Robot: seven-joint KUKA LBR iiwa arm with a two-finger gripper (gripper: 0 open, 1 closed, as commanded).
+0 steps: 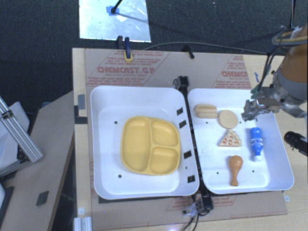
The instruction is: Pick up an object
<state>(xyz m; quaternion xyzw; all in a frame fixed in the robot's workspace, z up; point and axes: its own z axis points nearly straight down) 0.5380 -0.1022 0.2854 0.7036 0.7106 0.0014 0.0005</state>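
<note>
Hovering at the right of the frame, the hand (251,110) is hanging above the right bin (276,177); I cannot tell its state. The blue bottle (256,143) is lying just below it; dropping squarely over its middle seems the cleanest pick.

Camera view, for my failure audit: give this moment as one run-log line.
gripper above right bin, near round cookie and blue bottle | nothing seen held | drumstick, pizza slice in bin | yellow plate in left bin
</note>
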